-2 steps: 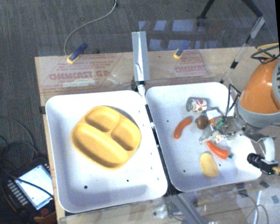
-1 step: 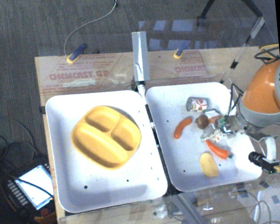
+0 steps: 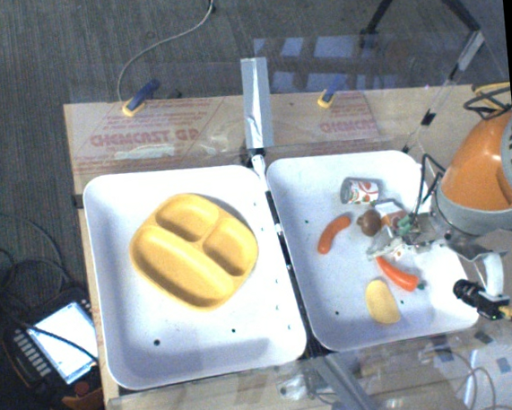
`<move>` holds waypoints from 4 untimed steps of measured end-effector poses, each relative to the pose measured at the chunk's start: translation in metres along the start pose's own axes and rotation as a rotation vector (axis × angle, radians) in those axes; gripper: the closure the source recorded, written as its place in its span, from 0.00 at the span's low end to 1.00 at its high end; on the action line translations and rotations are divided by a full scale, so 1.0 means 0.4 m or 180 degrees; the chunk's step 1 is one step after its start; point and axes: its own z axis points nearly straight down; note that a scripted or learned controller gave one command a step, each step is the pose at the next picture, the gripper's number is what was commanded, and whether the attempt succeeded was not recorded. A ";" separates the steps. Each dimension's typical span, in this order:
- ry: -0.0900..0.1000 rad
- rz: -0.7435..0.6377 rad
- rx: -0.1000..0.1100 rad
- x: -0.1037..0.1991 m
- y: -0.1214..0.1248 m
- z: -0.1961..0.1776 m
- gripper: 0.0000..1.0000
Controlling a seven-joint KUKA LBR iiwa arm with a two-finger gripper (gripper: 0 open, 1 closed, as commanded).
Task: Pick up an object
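Bins sit side by side on the bench, and the right bin [image 3: 339, 318] serves as the landmark for everything else. Against its left wall lies the left bin [image 3: 126, 347], which carries a yellow divided plate [image 3: 194, 248] with three hollows, tilted a little on the white floor. Inside the right bin, toward its far edge, rests a small crumpled can [image 3: 360, 190] (silver with a red patch). Nearer the bin's middle lies an orange sausage-shaped piece [image 3: 333, 233], and just to its right a small brown round object [image 3: 369, 223]. Toward the bin's near edge lies a yellow oval piece [image 3: 382, 302], and between it and the brown object a red-orange carrot-like piece [image 3: 399, 273] lies slantwise. The gripper [image 3: 401, 235] reaches in over the bin's right wall, low among the brown object and the carrot-like piece; whether its fingers stand apart or together cannot be told, since clutter hides the tips. Behind it, outside the bin's right wall, the arm [image 3: 481, 182] shows its orange band.
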 end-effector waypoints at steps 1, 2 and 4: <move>0.0003 -0.0003 -0.0002 -0.001 -0.001 0.000 0.00; -0.0008 0.0004 -0.0004 0.003 -0.001 0.000 0.00; -0.0005 0.0007 0.0000 0.002 0.000 0.001 0.00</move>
